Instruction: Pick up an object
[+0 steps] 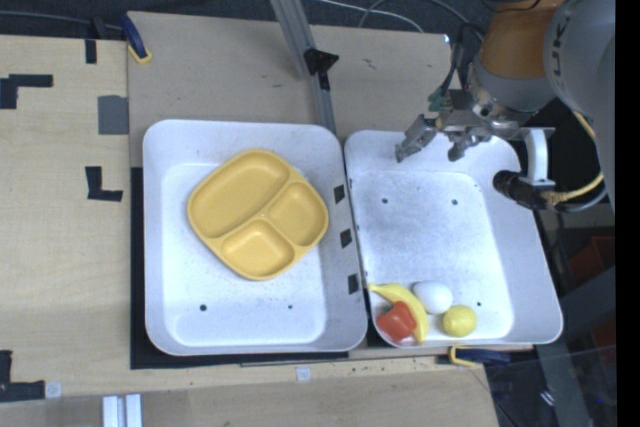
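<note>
— Over the right bin (pixel 520 245), near its far rim, what's the gripper (pixel 432 148) doing?

— It hangs there with its two fingers apart, tips pointing down toward the far-left part of that bin. Nothing sits between them.

— And the arm (pixel 560 35)?

— Grey, with the orange band above the wrist, coming in from the right. Cables loop around the wrist.

— Where are the things to pick?

— All huddled in the near corner of the right bin, well apart from the gripper. A banana (pixel 405 300) curves there, a red piece (pixel 397 320) touching its inner side. Just beside them lies a white egg (pixel 433 296), and next to that a small yellow ball (pixel 459 320), perhaps a lemon; I can't tell for sure.

— And the left bin (pixel 165 215)?

— It holds a yellow tray (pixel 257 213) with three compartments, lying flat and turned at an angle, near the middle.

— Anything else on the bench (pixel 60 215)?

— A grey bar (pixel 285 0) slants down from the top toward the gap between the bins. Black tape marks dot the left side.
</note>
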Tool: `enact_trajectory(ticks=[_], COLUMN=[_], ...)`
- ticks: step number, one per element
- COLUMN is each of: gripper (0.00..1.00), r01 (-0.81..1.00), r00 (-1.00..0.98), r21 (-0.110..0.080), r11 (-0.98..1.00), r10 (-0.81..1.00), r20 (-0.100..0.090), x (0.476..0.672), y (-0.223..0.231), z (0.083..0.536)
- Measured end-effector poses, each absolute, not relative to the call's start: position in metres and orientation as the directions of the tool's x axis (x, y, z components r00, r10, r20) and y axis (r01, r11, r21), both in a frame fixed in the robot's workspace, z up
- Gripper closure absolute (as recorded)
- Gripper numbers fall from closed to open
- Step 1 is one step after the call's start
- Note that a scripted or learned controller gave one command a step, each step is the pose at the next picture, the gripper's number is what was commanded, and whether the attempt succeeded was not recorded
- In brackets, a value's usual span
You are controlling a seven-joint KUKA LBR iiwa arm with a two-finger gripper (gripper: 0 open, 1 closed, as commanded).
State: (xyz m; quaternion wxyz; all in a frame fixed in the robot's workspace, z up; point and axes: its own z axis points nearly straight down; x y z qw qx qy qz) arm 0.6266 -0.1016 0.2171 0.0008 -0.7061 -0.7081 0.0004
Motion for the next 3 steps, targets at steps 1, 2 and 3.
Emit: enact_trajectory(ticks=[1,2,3], gripper=[0.00,0.00,0.00], r01=[1.000,1.000,1.000], r00=[-0.003,-0.002,-0.002], r21=[-0.001,-0.008,-0.009], r11=[0.003,0.002,0.002], r10=[1.000,1.000,1.000], r20=[0.001,0.000,-0.001], x=[0.627,0.621,0.617], y=[-0.102,-0.094,-0.094], z=[0.217,0.157,0.092])
